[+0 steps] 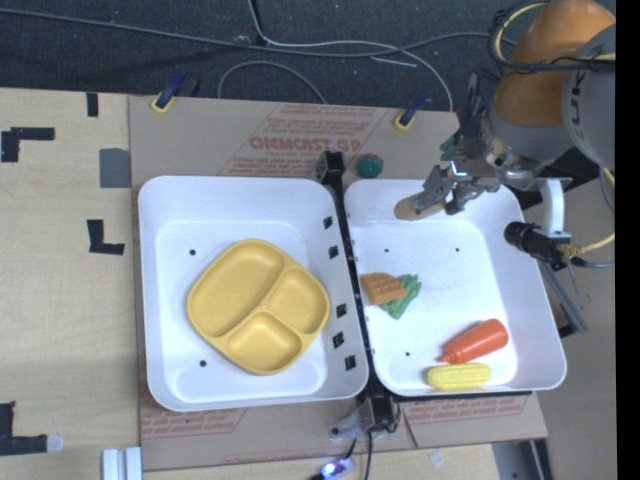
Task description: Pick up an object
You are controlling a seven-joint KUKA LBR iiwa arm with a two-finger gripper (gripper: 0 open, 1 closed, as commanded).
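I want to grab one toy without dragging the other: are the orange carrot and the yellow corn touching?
Cannot tell. In the camera view the carrot lies just above the corn in the right bin; their edges meet or nearly meet, with no plain gap.

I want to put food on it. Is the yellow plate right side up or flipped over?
Right side up. The yellow plate lies flat in the left bin with its three hollow sections facing upward.

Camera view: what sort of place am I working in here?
Probably a robot lab test bench: two white bins clamped on cardboard, loose cables behind, and toy food such as a plastic corn cob.
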